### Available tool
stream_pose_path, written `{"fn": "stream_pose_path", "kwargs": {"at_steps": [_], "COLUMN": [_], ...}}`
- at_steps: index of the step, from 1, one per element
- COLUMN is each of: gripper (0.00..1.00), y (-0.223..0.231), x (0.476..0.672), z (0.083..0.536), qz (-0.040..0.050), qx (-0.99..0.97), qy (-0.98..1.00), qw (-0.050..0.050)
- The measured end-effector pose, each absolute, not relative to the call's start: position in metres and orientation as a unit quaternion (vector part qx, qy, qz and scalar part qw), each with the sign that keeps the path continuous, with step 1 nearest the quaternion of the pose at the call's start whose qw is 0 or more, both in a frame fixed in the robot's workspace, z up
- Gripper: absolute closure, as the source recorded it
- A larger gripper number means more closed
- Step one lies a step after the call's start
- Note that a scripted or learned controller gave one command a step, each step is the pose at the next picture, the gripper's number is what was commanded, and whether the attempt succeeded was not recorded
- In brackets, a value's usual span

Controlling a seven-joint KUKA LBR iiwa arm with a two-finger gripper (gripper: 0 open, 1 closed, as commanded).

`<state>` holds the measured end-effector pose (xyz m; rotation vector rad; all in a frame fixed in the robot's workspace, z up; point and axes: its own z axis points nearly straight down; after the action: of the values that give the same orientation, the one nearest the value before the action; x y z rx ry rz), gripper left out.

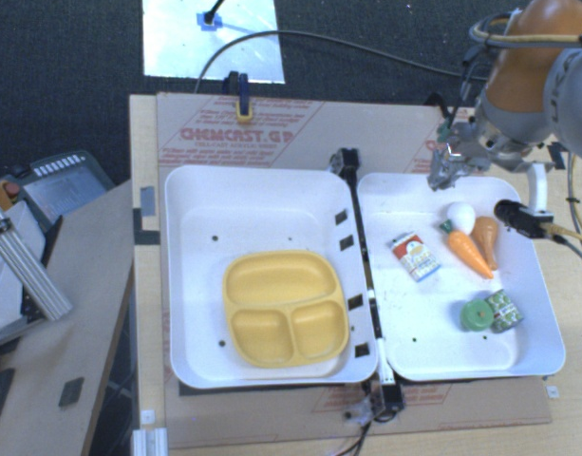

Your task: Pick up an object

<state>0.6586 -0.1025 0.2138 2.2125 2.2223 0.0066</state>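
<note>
Overhead, camera view: gripper (pixel 449 176) hangs upper right over the right bin's (pixel 404 364) far edge, nothing seen in it; can't tell its state. Likely lining up w/ carrot (pixel 468 253) and egg (pixel 460 218) just below. Yellow tray (pixel 284 306) fills left bin (pixel 200 193).

Both bins (pixel 272 183) were white, the divided tray (pixel 285 306) was pale yellow, the carrot (pixel 468 253) was orange with a white bulb (pixel 460 218) at its end, the small box (pixel 414 256) was red and white, and the round object (pixel 478 314) was green.
</note>
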Motion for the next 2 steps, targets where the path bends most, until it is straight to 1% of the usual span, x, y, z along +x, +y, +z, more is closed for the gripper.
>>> {"fn": "stream_pose_path", "kwargs": {"at_steps": [1,2], "gripper": [1.00,1.00], "y": [-0.103,-0.053], "x": [0.660,0.647], "z": [0.253,0.254], "qz": [0.0021,0.0011], "qx": [0.705,0.704], "qy": [0.709,0.710], "qw": [0.003,0.000]}}
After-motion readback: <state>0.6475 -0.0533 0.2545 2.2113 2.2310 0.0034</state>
